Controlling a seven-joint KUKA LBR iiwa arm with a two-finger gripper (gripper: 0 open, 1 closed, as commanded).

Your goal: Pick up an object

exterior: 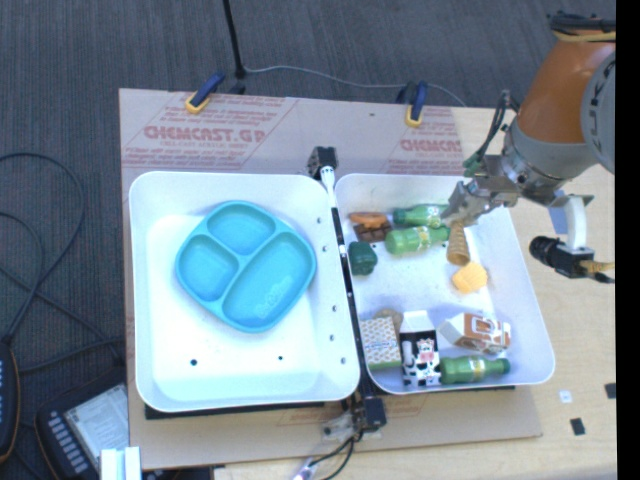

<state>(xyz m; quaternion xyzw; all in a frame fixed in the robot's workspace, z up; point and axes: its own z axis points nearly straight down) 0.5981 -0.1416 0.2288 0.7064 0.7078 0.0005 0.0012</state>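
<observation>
1. Dark grey carpet all round; cables trail at left. A cardboard sheet (200,133) printed in red covers the bench, clamped along its far edge.
2. Left bin (160,368) carries a blue three-section plate (247,265), lying a little far of centre.
3. Right bin (530,328) is crowded. Far part: two green bottles (415,228), a brown item (368,226), a cone-like tan piece (458,244). Middle: dark green lump (361,258) by the left wall, orange piece (470,278). Near part: woven block (379,342), cow-print carton (421,356), small white-and-orange carton (478,332), another green bottle (473,370) lying flat.
4. Arm comes in from the right; gripper (468,200) sits low over the far part of the right bin, just above the cone-like tan piece and beside the two green bottles.
5. Pincer state: cannot tell, tips blurred against the clutter. Nothing visibly lifted.
</observation>
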